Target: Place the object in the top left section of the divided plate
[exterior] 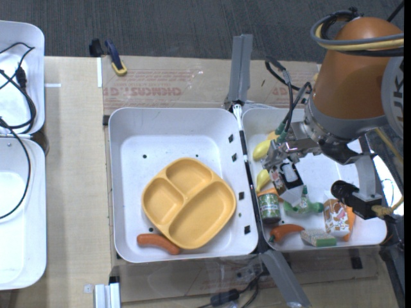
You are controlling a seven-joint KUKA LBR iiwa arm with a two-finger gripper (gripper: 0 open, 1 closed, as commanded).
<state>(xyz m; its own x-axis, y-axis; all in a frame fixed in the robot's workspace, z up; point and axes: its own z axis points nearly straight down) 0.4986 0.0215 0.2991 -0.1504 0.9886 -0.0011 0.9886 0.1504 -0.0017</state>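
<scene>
Two white bins sit side by side on the table [70, 172]: the left bin [122, 191] has bare floor around a yellow divided plate [188, 202], an orange sausage [156, 241] touching its near rim. The right bin [379, 233] is crowded: bananas [262, 149], a green jar [269, 206], a carton [337, 218]. The gripper [280, 161] hangs over the bananas; whether it grips anything, I cannot tell.

This looks like a robotics lab. Two white bins [122, 172] sit on a taped cardboard-covered desk [70, 172], cables [16, 101] trail over equipment, and an industrial arm [359, 69] reaches in
</scene>
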